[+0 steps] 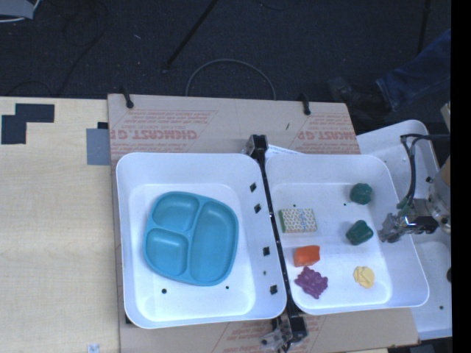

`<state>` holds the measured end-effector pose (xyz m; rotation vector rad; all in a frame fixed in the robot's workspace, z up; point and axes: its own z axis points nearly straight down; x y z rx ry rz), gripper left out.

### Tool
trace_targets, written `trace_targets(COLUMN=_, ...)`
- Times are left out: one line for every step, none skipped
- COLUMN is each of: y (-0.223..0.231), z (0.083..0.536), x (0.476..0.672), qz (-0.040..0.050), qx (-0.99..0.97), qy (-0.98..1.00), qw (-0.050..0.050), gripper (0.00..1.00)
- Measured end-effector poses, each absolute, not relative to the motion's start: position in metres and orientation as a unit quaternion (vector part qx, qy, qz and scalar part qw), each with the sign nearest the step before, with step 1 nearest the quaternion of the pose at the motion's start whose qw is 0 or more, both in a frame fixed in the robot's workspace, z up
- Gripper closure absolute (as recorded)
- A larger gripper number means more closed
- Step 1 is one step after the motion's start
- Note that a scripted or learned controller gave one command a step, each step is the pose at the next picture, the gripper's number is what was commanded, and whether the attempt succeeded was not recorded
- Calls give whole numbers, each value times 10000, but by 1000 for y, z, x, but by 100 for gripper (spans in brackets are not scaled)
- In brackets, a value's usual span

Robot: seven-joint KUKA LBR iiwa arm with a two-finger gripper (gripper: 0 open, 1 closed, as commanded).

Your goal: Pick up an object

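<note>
The right bin (pixel 331 169) holds several small objects: a dark green lump (pixel 360 193) at the back right, a second dark green lump (pixel 359 232) below it, a patterned pale block (pixel 297 220), an orange block (pixel 307 255), a purple grape bunch (pixel 311 281) and a yellow piece (pixel 363 276). My gripper (pixel 395 228) hovers at the bin's right rim, just right of the second green lump and apart from it. Nothing shows between its fingers.
The left bin (pixel 132 179) carries a blue divided plate (pixel 192 237). A black divider (pixel 266 226) runs between the two bins. Both bins rest on a cardboard sheet (pixel 221 127), with a wooden bench top (pixel 51 219) to the left.
</note>
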<state>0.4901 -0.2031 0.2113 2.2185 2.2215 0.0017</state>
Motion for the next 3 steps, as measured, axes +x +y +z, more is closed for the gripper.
trace_targets(y=-206, z=274, x=492, qz=8, qx=7067, qy=7075, qw=19, gripper=100)
trace_targets(y=-154, z=258, x=496, qz=-2, qx=7055, qy=7087, qw=-20, gripper=100)
trace_targets(y=-102, z=242, x=502, qz=-4, qx=7055, qy=7087, qw=-24, gripper=100)
